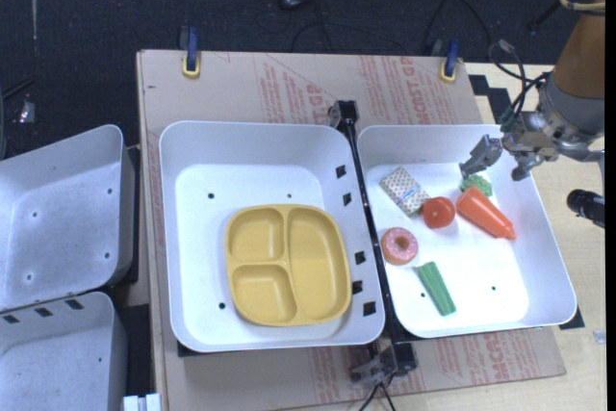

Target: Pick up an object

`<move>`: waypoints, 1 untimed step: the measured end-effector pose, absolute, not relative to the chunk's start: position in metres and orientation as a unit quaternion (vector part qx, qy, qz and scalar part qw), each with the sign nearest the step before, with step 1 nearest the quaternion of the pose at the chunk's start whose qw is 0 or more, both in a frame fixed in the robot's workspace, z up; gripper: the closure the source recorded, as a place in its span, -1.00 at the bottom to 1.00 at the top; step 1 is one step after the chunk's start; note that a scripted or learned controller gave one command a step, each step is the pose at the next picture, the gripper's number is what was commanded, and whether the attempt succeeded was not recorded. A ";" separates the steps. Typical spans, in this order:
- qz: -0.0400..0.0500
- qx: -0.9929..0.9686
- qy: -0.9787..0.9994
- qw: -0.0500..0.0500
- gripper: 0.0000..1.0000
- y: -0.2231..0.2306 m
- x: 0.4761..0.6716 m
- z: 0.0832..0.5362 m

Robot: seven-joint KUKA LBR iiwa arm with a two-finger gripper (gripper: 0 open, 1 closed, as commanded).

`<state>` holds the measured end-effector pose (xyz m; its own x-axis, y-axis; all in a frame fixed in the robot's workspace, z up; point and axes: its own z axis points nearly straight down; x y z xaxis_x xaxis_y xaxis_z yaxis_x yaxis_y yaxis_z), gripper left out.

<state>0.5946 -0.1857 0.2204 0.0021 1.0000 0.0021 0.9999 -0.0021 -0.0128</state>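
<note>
Tray [287, 265] sitting in L bin [183, 207] | R bin [539, 303]: packet [403, 190], donut [398, 245], tomato [439, 212], green bar [436, 288], carrot [484, 213] | gripper [500, 157] hovering over carrot top, jaws open, gripping nothing | step: approaching; next: lowering, straddling carrot, closing.

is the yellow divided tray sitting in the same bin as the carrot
No, the yellow tray lies alone in the left bin, while the carrot lies in the right bin beside the tomato.
</note>
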 end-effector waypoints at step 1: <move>0.000 -0.707 -0.707 0.000 -1.00 -0.185 0.598 0.228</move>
<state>0.5975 -0.1852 0.2281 -0.0010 1.0000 -0.0007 1.0000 0.0010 0.0001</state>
